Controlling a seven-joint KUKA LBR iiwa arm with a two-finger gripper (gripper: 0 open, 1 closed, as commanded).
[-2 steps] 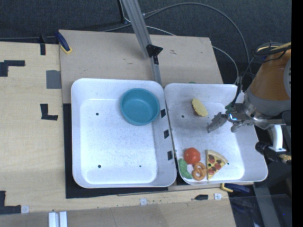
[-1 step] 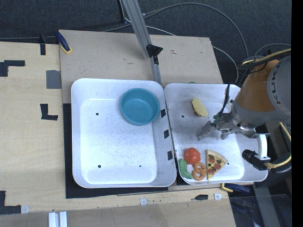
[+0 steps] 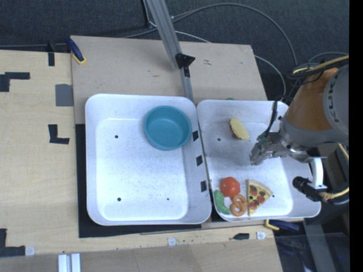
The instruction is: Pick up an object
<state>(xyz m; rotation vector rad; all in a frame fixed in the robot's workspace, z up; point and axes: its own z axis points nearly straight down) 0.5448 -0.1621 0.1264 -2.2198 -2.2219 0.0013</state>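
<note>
Two shallow white bins sit side by side on the wooden bench. A blue bowl (image 3: 167, 127) rests in the left bin (image 3: 102, 152). Over the right bin (image 3: 227, 152), the gripper (image 3: 261, 152) hangs low, its jaw opening impossible to judge. A yellow piece (image 3: 239, 129) lies just beside it; a tomato (image 3: 229, 186), pretzel (image 3: 238, 204) and pizza slice (image 3: 258, 194) cluster near the front edge.

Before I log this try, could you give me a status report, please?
Tool low in right bin. Nothing seen held. Yellow piece lies just beside it, apart.
</note>
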